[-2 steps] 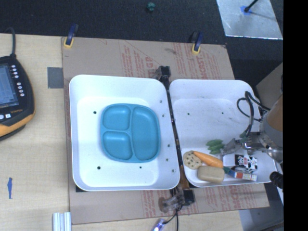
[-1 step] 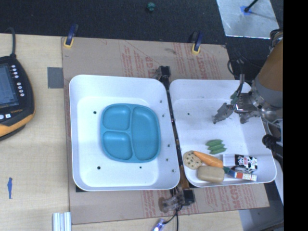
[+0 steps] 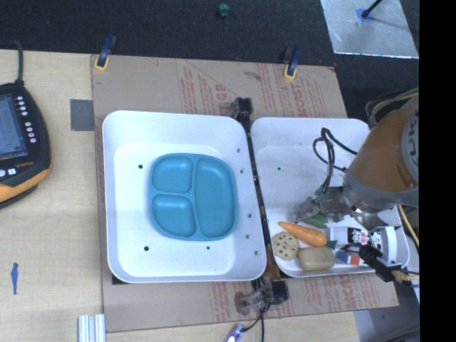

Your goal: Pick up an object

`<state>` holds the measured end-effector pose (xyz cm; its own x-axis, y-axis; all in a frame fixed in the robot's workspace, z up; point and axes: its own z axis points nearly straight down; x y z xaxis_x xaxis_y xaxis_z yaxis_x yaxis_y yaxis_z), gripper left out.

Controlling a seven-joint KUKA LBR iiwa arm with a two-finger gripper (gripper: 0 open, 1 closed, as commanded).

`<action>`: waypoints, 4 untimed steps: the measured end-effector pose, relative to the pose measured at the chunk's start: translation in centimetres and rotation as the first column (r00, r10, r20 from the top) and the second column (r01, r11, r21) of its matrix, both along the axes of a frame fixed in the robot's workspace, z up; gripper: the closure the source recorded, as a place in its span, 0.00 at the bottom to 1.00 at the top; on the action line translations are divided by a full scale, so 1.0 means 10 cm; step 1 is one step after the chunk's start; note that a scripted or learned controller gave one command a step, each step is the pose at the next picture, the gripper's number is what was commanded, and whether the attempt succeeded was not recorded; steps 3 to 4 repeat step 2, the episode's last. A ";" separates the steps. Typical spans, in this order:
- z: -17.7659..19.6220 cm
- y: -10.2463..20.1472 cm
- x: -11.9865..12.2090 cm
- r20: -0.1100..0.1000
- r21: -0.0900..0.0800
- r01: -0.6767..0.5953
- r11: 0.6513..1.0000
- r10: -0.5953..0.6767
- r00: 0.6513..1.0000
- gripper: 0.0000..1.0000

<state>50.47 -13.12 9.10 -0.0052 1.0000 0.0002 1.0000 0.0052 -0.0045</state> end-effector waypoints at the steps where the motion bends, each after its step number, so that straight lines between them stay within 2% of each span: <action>1: 0.10 -0.01 0.01 0.000 -0.001 -0.003 1.000 0.003 1.000 1.00; 2: 1.14 0.72 0.21 0.004 0.001 0.000 1.000 0.000 1.000 1.00; 4: 1.14 0.72 0.21 0.004 0.001 0.000 1.000 0.000 1.000 1.00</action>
